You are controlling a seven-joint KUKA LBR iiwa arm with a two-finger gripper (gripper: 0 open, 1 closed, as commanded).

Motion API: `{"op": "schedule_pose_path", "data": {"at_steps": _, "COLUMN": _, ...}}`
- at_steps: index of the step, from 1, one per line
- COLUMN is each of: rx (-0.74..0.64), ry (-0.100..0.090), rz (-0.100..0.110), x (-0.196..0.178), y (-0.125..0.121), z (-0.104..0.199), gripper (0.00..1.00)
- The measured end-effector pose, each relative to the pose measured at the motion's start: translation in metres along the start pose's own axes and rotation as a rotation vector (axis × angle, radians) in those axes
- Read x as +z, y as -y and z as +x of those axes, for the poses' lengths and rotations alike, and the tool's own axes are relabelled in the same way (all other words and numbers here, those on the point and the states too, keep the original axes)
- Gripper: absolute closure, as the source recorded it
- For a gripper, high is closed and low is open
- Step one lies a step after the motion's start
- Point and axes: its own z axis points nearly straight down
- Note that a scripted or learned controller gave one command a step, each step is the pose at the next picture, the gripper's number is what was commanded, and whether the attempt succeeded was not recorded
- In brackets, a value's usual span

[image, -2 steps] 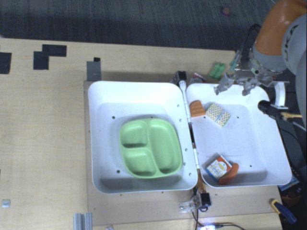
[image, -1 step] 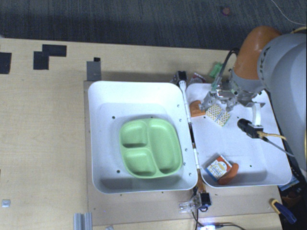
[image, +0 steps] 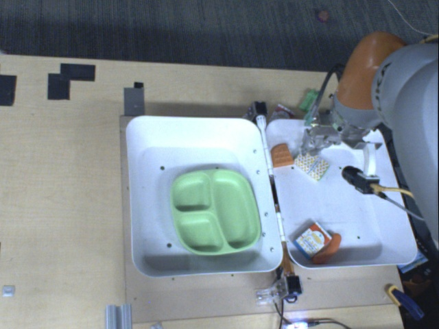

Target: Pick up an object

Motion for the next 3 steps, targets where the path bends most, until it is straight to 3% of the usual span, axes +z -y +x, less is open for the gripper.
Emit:
{"op": "schedule_pose_path", "data": {"at_steps": 1, "rx": 0.000, "ry": 0.000, "rz": 0.000, "x": 0.000, "y": 0.000, "z": 0.000, "gripper": 0.00}}
{"op": "schedule_pose_path", "data": {"at_steps": 2, "rx": 0.008, "ry": 0.000, "rz": 0.000, "x": 0.038, "y": 0.057, "z": -0.008, "gripper": 0.00}}
{"op": "schedule_pose_path", "data": {"at_steps": 3, "rx": 0.006, "ry": 0.000, "rz": 0.000, "x": -0.004, "y": -0.020, "z": -0.051, "gripper": 0.00}}
